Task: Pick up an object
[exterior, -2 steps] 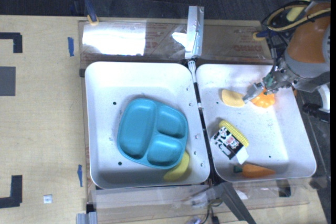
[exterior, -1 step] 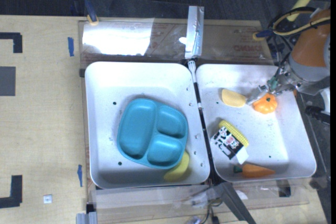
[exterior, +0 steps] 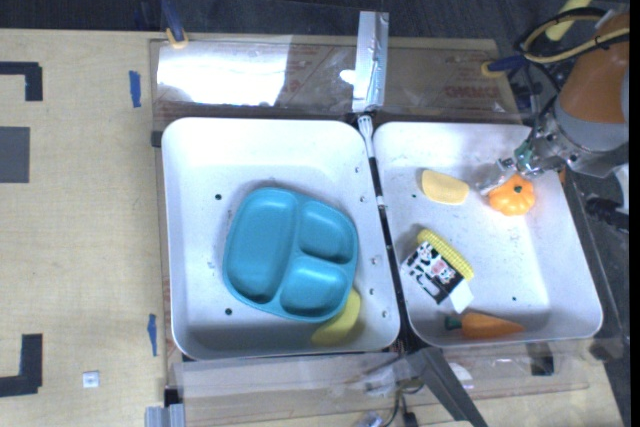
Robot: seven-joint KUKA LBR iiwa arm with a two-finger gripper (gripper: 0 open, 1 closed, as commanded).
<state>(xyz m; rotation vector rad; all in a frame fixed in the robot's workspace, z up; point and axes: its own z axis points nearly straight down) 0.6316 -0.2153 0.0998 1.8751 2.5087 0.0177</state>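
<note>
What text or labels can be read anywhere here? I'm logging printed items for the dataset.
No text can be read.
Black-and-white card in the right bin: printed pattern, too small to read.
Clear panel behind the bins: faint reddish lettering, too blurred to read.

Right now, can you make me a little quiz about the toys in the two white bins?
1. True or false: the blue divided plate lies in the left bin.
2. Which toy sits nearest the gripper? A) carrot B) small orange pumpkin C) corn cob
3. Fill in: the yellow piece in the left bin is partly tucked under the ____.

Key: 1 true; 2 B; 3 plate. The right bin also holds a pale yellow lemon-shaped piece and a black-and-white card.
</note>
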